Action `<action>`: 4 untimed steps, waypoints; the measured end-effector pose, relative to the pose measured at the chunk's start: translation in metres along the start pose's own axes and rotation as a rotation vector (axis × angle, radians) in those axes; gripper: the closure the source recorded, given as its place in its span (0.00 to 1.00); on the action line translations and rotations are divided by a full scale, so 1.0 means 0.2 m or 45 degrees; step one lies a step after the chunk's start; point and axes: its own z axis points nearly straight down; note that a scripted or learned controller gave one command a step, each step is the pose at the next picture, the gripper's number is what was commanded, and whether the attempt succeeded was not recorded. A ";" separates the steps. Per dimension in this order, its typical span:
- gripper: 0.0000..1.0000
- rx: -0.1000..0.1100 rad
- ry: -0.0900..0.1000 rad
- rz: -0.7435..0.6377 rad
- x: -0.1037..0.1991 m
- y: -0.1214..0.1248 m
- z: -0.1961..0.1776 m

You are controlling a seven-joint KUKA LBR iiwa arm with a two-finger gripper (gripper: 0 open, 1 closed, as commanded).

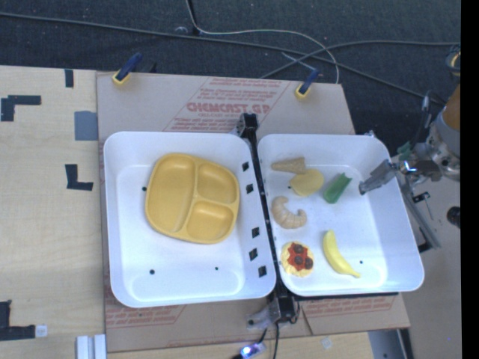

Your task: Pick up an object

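Camera view: two-finger gripper (372, 179) at right white bin's (389, 275) right rim, grasping nothing; finger state unclear. Nearest object, green plastic block (337, 188), just left of it. Step: approach. Next: descend over block, grasp.

**Arm at the right edge, jaws reaching in**

The arm comes in from the right, and little of it can be seen beyond the wrist and a touch of orange above it. The gripper (372, 180) points left and slightly down from a pale grey wrist block. One dark finger (376, 176) stretches out, slim and slanted. How the jaws stand is unclear from this angle.
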 end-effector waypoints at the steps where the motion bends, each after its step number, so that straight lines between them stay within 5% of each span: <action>1: 0.00 0.007 0.002 0.000 0.02 -0.01 0.32; 3: 0.00 0.000 -0.002 -0.001 0.05 0.00 0.81; 4: 1.00 -0.005 -0.003 -0.002 0.05 0.00 0.74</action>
